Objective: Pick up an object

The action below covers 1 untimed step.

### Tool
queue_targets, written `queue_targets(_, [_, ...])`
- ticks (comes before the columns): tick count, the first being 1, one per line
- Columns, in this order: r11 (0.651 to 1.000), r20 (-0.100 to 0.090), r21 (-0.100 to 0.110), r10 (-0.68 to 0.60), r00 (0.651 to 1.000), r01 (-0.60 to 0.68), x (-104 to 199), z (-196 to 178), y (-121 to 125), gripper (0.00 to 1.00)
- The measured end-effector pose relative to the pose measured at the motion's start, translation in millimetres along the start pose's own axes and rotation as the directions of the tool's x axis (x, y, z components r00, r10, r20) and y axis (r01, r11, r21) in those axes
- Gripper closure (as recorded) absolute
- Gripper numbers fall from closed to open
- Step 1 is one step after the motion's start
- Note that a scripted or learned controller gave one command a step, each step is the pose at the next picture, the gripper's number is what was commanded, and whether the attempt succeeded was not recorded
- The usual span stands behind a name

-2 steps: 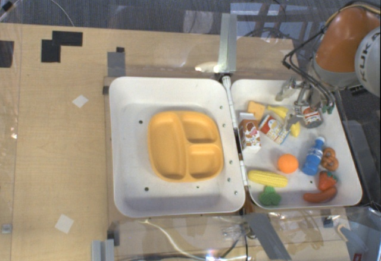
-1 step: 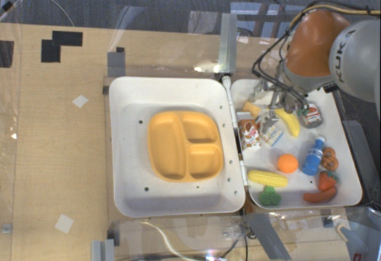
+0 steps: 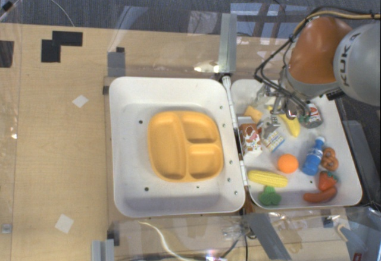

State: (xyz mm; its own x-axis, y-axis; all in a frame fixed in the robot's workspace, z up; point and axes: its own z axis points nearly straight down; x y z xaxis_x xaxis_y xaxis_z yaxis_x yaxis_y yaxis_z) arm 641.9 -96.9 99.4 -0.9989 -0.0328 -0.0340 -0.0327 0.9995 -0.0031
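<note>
Pale wood-grain covers the desk [image 3: 53, 153], with black blocky marks near its far left corner and a dark ribbed carpet beyond its far edge. Two shallow white plastic bins with rounded corners sit side by side toward the right. The left bin [image 3: 128, 194] carries a glossy yellow tray [image 3: 184, 145], squarish with soft corners and moulded into three compartments. The right bin [image 3: 351, 185] is crowded with small toy foods: a yellow corn cob [image 3: 268, 179] lying with its long axis running left to right near the near edge, a green lumpy piece [image 3: 271, 196] just below it, a round orange ball [image 3: 288, 163], a blue bottle [image 3: 312, 159] standing roughly along the bin's depth, a red pepper-like piece [image 3: 321, 195] at the near right corner, a yellow banana-shaped piece [image 3: 292, 126] slanting toward the far left, and a printed carton [image 3: 251, 138] by the left wall. The grey arm with its orange dome reaches in over the far right corner; its claw [image 3: 278, 116] hangs among cables above the banana piece, and whether it is released or clenched cannot be told
</note>
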Motion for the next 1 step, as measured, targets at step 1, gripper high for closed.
queue_targets(1, [0.999,-0.009,-0.003,-0.039,0.999,0.039,-14.5,-95.4,41.8,0.00])
